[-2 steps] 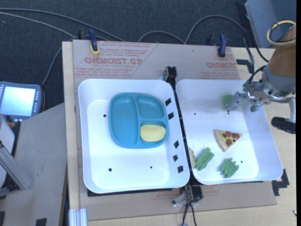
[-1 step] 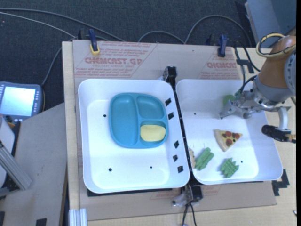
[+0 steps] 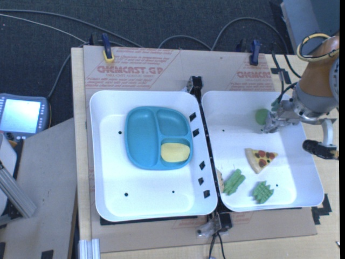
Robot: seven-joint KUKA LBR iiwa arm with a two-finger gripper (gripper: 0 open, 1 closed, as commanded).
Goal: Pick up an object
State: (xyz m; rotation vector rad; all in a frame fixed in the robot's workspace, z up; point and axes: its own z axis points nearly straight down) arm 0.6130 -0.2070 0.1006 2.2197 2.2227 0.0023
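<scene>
My gripper (image 3: 269, 124) reaches into the right bin (image 3: 232, 109) from the right, low over its far part. A small round green object (image 3: 261, 115) lies right beside the fingertips, touching or nearly touching them. A pizza slice toy (image 3: 260, 158) lies in the middle of that bin. Two green leafy toys sit near its front: one (image 3: 233, 182) at the left, another (image 3: 262, 191) to its right. In the left bin (image 3: 108, 161) a blue divided plate (image 3: 151, 134) holds a yellow oval piece (image 3: 175, 152).
Black clips line the divider between the bins (image 3: 200, 144). Two blue-and-yellow clamps (image 3: 107, 48) hold the cardboard at the back. A tablet (image 3: 21, 114) sits off the bench to the left. Cables run behind the bench.
</scene>
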